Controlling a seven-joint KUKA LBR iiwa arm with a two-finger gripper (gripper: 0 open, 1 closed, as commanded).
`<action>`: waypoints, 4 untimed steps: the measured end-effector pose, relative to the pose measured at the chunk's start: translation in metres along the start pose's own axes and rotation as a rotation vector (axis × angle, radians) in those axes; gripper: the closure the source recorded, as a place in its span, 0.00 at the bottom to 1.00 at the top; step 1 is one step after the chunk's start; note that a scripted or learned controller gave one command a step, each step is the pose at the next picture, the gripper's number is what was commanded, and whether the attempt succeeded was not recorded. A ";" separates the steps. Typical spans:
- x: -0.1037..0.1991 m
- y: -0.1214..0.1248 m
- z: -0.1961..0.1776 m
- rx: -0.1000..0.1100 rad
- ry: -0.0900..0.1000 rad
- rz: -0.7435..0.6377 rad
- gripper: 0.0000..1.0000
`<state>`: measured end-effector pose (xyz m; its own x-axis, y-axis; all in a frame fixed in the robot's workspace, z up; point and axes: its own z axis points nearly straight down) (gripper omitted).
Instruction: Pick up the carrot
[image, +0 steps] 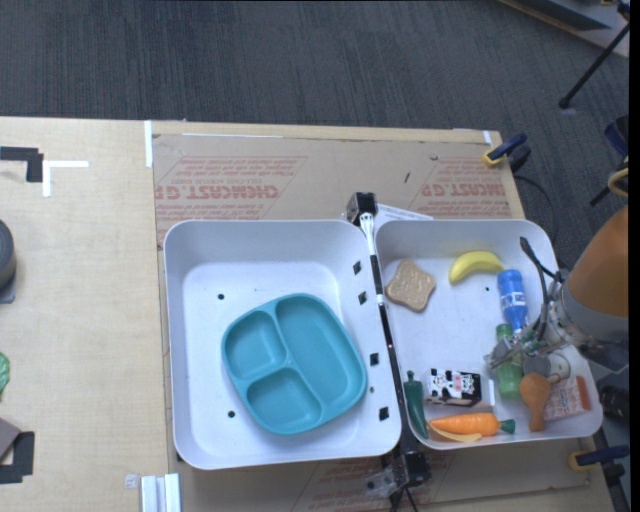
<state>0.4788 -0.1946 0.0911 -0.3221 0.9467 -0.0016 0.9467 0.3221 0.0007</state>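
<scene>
At right bin's (470, 305) front wall, carrot (463, 425) lies left of and below gripper (527, 345), grip state unclear.

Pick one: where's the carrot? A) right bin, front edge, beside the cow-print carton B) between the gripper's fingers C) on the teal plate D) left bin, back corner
A: the carrot lies along the right bin's front wall, just below the cow-print carton.
</scene>
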 end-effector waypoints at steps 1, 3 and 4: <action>0.000 0.000 0.000 -0.001 0.000 0.000 0.00; 0.122 0.044 -0.169 -0.002 -0.003 -0.132 0.00; 0.194 0.077 -0.143 0.002 0.000 -0.035 0.00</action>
<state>0.4891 0.0144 0.2336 -0.3553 0.9348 -0.0014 0.9348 0.3553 -0.0018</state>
